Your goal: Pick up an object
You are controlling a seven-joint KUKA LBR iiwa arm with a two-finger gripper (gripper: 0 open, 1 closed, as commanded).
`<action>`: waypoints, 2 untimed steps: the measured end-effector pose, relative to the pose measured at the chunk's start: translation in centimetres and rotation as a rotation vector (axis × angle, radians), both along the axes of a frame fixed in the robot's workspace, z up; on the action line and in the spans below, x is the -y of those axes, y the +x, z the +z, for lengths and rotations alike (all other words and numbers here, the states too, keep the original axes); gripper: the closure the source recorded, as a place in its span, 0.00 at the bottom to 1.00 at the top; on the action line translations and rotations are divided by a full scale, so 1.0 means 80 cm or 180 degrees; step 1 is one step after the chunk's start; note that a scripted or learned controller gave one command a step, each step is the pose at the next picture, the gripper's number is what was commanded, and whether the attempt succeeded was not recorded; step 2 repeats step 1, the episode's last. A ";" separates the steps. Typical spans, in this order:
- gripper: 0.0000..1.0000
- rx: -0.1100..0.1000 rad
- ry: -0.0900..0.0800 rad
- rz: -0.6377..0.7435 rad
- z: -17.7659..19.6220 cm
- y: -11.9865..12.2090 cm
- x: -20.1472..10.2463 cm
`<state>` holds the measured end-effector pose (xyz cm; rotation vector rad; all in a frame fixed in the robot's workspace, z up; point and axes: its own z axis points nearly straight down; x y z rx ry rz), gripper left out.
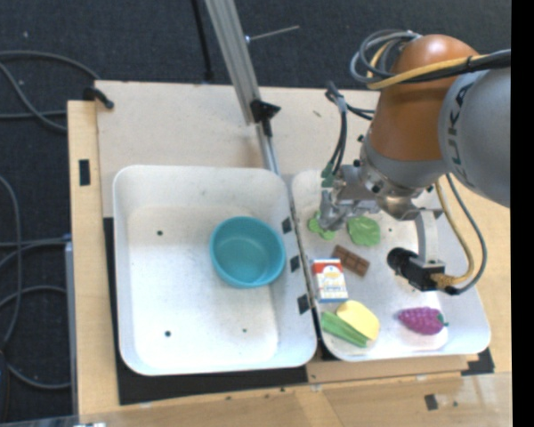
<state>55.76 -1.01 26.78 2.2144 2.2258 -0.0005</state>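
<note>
my gripper (332, 210) hangs over the green toy (321, 227) by the bin wall (303, 185); can't tell if it's apart or together. could clip the wall, toy squirts out.

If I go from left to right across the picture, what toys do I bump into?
Blue bowl → small carton → green leafy toy → purple grapes. The corn and brown bar overlap others, so I skipped them.
</note>
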 end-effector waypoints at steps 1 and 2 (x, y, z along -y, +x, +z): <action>1.00 -0.0003 0.0003 0.0004 -0.021 0.020 -0.066; 1.00 -0.0003 0.0003 0.0004 -0.021 0.020 -0.066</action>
